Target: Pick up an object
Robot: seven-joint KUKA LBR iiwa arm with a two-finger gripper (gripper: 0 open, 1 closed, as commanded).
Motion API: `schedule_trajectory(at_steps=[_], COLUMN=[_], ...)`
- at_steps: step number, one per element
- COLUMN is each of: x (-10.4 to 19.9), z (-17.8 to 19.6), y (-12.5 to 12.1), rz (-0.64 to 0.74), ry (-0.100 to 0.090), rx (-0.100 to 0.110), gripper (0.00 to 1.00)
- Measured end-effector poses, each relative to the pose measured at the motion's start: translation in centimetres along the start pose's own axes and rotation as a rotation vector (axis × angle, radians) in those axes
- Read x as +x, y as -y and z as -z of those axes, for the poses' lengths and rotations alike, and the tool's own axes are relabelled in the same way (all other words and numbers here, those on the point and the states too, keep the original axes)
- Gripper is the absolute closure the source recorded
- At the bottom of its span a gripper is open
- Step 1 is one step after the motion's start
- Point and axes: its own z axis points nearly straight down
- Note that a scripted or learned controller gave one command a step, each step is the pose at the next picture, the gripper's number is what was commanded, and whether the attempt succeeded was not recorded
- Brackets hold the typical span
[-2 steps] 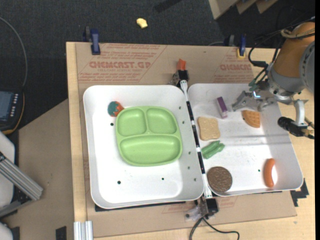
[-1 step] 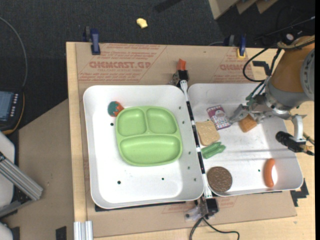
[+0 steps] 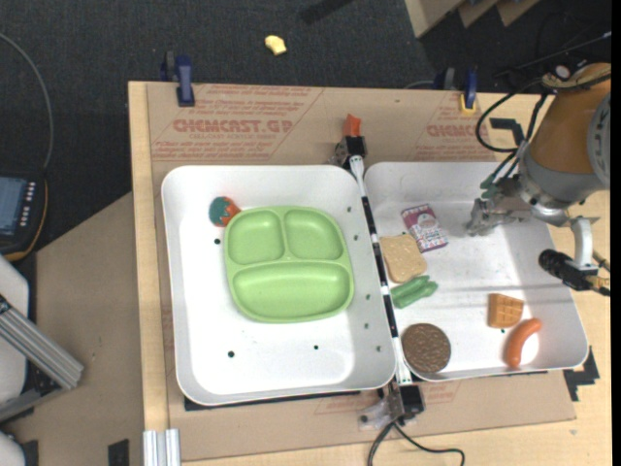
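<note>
Carton (image 3: 423, 227) — just left of gripper (image 3: 482, 214), apart.

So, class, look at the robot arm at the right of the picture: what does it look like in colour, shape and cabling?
The arm has a rounded orange band above a grey, curved wrist section. Black cables loop beside it. Below the wrist sits a small grey metal gripper, and a black stubby part sticks out lower down. No markings can be read at this size.
</note>
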Motion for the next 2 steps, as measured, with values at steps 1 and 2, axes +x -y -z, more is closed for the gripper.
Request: schedule_trajectory(at_steps=[1, 2], x=[5.3, 11.4], z=[9.7, 9.1], y=[-0.9, 3.7], rz=[0.007, 0.005], ry=[0.0, -0.005], rx=[-0.008, 0.008], gripper=[1.0, 1.0])
